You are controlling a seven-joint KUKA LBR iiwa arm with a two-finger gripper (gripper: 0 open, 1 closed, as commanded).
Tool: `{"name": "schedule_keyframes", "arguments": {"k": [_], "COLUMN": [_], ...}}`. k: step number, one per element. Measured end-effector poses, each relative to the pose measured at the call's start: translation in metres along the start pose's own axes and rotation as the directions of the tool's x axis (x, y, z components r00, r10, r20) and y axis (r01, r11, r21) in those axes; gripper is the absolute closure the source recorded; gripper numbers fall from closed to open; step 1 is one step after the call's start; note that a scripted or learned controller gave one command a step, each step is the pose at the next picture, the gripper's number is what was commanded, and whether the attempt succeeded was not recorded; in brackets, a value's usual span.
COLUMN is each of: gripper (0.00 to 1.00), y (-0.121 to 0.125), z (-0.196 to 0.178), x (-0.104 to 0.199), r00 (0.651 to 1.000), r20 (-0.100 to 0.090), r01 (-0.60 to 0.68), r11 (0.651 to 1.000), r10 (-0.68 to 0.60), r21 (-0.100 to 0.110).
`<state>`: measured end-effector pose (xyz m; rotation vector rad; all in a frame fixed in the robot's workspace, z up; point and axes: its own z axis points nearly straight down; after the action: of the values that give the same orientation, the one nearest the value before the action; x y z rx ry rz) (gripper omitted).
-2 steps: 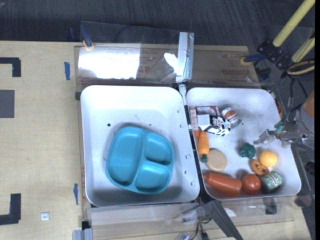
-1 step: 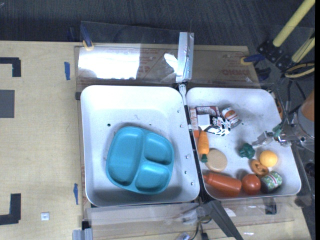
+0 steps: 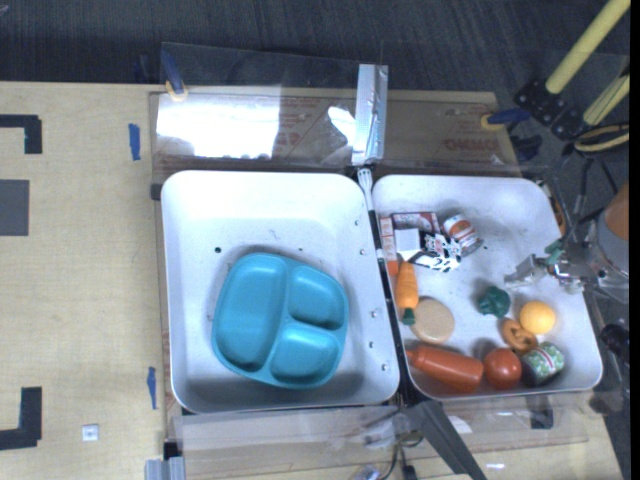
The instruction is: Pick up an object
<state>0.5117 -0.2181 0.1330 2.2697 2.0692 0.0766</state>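
Observation:
The right bin (image 3: pixel 500 200) holds several toy foods. Among them are an orange carrot (image 3: pixel 405 288), a beige round bun (image 3: pixel 434 320), a red sausage (image 3: pixel 444 366), a red tomato (image 3: pixel 502 368), a teal piece (image 3: pixel 492 301), a yellow lemon (image 3: pixel 538 318), a small orange piece (image 3: pixel 516 334) and a green-and-red ball (image 3: pixel 543 362). A small can (image 3: pixel 458 230) and a labelled box (image 3: pixel 413 226) lie near the bin's back. My gripper (image 3: pixel 548 266) hangs low at the bin's right side, just behind the lemon and to the right of the teal piece. I see nothing held in it.
The left bin (image 3: pixel 200 218) holds a blue divided plate (image 3: pixel 282 318). A clear plastic sheet and a metal bracket (image 3: pixel 370 113) stand behind the bins. The grey arm (image 3: pixel 605 268) and cables crowd the right edge. Yellow bars (image 3: pixel 595 28) cross the top right.

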Motion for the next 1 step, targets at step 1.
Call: {"name": "schedule_keyframes", "arguments": {"k": [1], "gripper": [0.00], "y": [0.0015], "z": [-0.0008], "x": [0.0037], "r00": [1.000], "r20": [0.005], "r01": [-0.005], "r11": [1.000], "r10": [0.005], "r21": [0.004]}}
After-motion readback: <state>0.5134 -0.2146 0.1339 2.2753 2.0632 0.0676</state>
